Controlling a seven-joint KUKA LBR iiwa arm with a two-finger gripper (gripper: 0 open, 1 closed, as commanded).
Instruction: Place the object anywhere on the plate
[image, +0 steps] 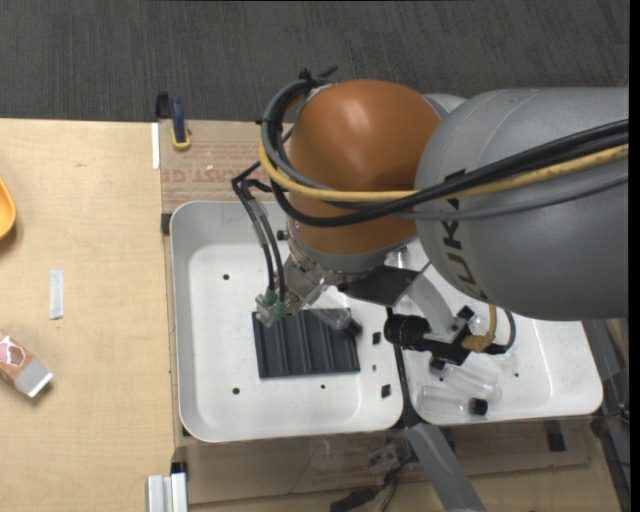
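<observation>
The gripper hangs low in the left bin, mostly hidden beneath the arm's orange band, so I cannot tell whether it is spread or pressed together. Right at its tip is a small green piece, over the far-left corner of a dark ribbed plate; whether that piece is gripped cannot be told either. The plate lies flat near the middle of the left bin's floor. In the right bin, near its front wall, lies a clear plastic piece. On the tabletop left of the bins are a small grey strip, a brown-and-white packet and, at the view's left edge, an orange thing.
</observation>
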